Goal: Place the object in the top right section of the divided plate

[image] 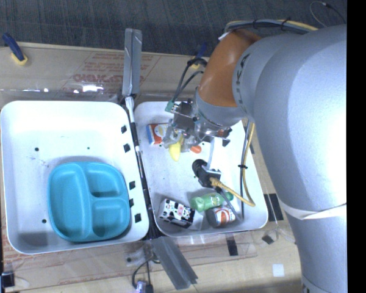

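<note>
Well to the left of the pincer (184, 137), in the other bin (15, 163), lies the blue divided plate (67, 200). Its top right section (107, 179) is the part of the plate nearest to the pincer, and nothing lies in it. Between the plate and the pincer stand the walls of the two bins, so I judge that the thing must be lifted over them and carried to the left and a little toward the front.

Just left of the pincer and touching it, or almost, is a small white carton (156, 133) with blue and orange print. Directly under the pincer, reaching out a little toward the front, is a small yellow thing (174, 151). I take it as the task's thing because it is the nearest one. It looks smooth and rounded, something like a toy banana, and its long axis runs from back to front, a little slanted. The wrist hides its upper end. Whether the pincer is open or closed, and whether it grips the yellow thing, I cannot tell.

Just right of the yellow thing is a small orange piece (196, 148). Further to the front of the pincer, well apart from it, lie a patterned box (175, 212), a green bottle (206, 200) and a can (223, 216).
</note>
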`<state>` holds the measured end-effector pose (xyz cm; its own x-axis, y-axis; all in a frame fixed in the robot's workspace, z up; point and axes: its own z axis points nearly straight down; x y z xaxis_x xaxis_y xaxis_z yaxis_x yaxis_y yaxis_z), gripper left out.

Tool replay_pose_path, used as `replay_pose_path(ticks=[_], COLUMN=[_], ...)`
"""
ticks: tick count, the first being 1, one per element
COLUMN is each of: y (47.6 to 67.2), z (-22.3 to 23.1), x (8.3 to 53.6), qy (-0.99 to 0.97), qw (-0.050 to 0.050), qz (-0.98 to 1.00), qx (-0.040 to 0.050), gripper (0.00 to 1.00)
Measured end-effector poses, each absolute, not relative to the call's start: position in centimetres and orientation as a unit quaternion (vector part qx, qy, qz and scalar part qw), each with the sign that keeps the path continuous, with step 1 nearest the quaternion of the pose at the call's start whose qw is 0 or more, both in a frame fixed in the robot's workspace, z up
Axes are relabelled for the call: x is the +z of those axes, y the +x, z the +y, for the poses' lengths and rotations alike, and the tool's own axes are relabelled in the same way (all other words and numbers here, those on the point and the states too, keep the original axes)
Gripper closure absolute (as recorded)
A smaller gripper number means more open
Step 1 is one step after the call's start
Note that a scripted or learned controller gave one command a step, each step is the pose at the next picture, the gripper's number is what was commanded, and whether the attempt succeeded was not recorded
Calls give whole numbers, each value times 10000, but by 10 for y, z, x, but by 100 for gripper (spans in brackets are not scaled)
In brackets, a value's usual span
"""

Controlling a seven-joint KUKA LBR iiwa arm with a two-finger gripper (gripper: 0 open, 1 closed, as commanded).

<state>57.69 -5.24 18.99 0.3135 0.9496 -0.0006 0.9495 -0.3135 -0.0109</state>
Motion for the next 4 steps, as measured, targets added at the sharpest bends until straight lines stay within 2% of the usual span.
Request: replay_pose_path(ticks=[2,3,4], y=[476,475,487], z=[34,51,69], x=[190,190,191], qy=[-7187,-5328,-5386], qw=[20,33,10], qz=[-6953,-8462,-8425], qx=[22,24,11], gripper=[100,100,100])
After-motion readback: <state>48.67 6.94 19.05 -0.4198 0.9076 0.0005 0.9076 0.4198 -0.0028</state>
